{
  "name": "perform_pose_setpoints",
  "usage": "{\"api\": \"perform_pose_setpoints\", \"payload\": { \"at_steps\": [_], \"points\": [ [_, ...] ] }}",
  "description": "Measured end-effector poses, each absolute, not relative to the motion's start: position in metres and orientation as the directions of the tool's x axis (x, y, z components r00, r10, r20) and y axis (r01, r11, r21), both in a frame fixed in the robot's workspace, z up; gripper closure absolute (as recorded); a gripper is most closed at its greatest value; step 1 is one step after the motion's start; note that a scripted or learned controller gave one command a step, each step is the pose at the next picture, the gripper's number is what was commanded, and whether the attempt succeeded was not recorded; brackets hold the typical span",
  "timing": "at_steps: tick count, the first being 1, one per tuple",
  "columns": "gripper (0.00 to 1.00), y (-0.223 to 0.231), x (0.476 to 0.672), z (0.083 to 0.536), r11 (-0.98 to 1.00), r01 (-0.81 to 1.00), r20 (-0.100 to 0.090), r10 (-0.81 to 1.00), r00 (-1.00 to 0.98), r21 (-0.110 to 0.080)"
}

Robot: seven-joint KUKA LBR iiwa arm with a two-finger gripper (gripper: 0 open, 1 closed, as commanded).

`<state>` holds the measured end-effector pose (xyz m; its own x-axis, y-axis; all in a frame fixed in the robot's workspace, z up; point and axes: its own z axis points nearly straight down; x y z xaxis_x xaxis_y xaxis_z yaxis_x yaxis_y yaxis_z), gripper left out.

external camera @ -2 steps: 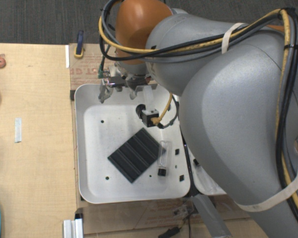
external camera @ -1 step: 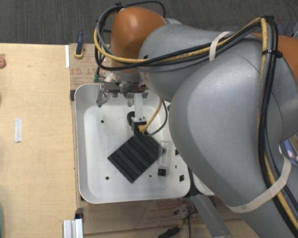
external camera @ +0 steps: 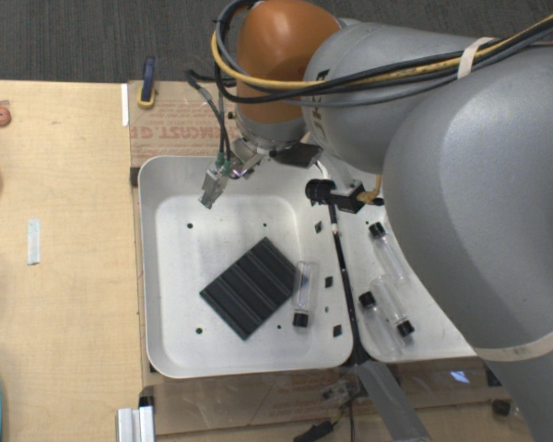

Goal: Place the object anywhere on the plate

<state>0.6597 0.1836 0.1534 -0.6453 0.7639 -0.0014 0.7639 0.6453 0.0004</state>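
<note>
Plate lies flat; arm hides right bin's far part.

the left bin has open white floor along its left side and front edge, wide enough to pass. a black ribbed plate lies slantwise in the middle, and a clear marker with a black cap lies just beside its right corner, crowding the right part. the gripper hangs over the back left corner. the grey arm covers most of the right bin, where two more clear markers lie
</note>
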Motion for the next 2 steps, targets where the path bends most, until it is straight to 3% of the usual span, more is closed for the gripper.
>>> {"api": "perform_pose_setpoints", "payload": {
  "at_steps": [1,2],
  "points": [
    [0.00,0.210,0.649,0.216,0.230,0.973,-0.003,0.973,-0.230,-0.001],
    [0.00,0.221,0.659,0.155,0.125,0.992,-0.002,0.992,-0.125,-0.003]
  ]
}}
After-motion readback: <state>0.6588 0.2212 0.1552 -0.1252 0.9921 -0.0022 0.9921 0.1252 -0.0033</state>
